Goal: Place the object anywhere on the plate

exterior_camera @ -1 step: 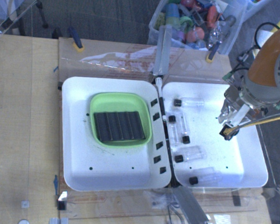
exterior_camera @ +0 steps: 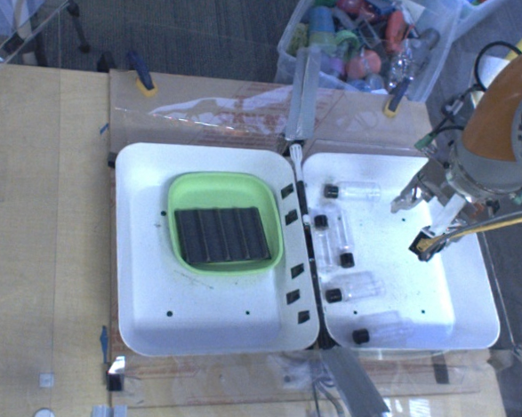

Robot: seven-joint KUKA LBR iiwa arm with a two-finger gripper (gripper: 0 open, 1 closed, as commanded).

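Okay, vials (exterior_camera: 359, 285): several are lying loose in the right bin (exterior_camera: 469, 298), clear tubes with black caps. I'm taking one of these as the object.
Distance: all of them are sitting well apart from the plate (exterior_camera: 184, 189).
Plate: green, sitting in the left bin (exterior_camera: 140, 284) and already carrying a dark ribbed slab (exterior_camera: 222, 233) across its middle.
Handling: they're looking light, stiff and smooth-walled. I'm guessing slippery and prone to rolling, maybe brittle if glass.
Hold point: I'm leaning towards mid-tube, closing across the narrow axis. The cap ends are looking too short to pinch.
Gripper (exterior_camera: 406, 201): hanging over the right bin's far half, near the top vial (exterior_camera: 351, 192) and just right of it.
Grip state: I'm not able to tell open from closed at this angle, and nothing is showing as held.
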